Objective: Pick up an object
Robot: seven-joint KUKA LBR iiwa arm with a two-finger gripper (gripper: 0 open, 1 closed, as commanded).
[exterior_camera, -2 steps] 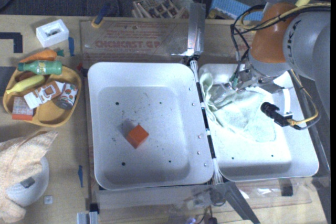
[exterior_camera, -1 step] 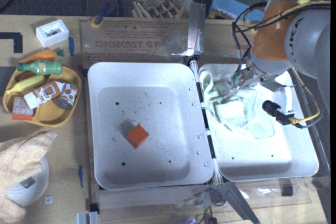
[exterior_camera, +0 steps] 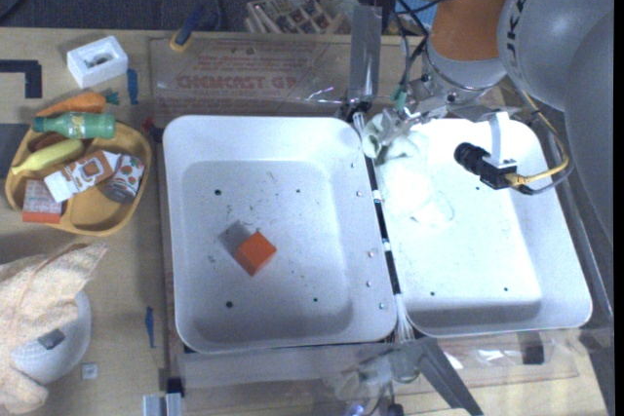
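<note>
While fingers (exterior_camera: 390,127) state unclear, one orange block (exterior_camera: 257,252) in left bin (exterior_camera: 195,151), two bins

Robotics lab: industrial grey arm (exterior_camera: 546,24) with loose yellow cabling over a bench (exterior_camera: 127,307) holding two white bins (exterior_camera: 195,151), bowl of toy food props (exterior_camera: 73,180) at left, cluttered crates and cables behind on dark carpet
</note>
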